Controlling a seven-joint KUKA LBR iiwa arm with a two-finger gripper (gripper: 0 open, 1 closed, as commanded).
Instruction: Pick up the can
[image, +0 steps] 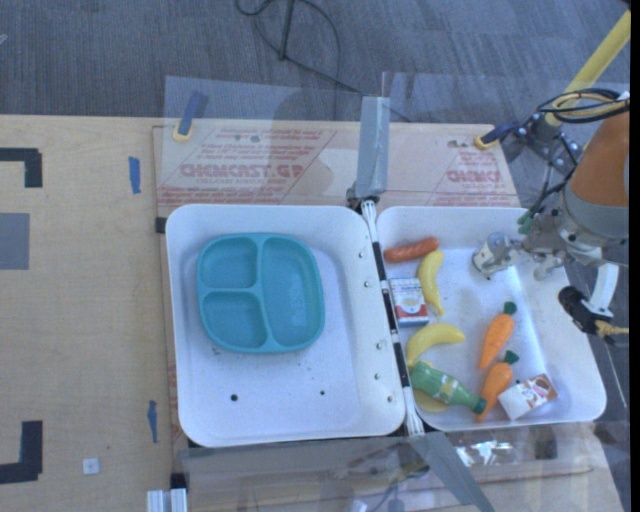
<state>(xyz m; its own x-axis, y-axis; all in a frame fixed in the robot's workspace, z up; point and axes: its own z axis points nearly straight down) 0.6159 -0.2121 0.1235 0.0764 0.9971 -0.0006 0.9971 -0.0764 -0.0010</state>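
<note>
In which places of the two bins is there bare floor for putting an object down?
Left bin: bare floor in front of the teal plate and on its right. Right bin: a small bare patch between the bananas and the carrots. Its left side and front are crowded with toys.

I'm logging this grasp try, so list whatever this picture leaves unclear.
- Silvery shape at the pincer, camera view: too small and blurred to tell can from pincer metal.
- Arm, camera view: cut off by the right edge.
- Red-and-white carton, camera view: print too small to read.
- Lower banana, camera view: partly hidden under the green bottle.
</note>
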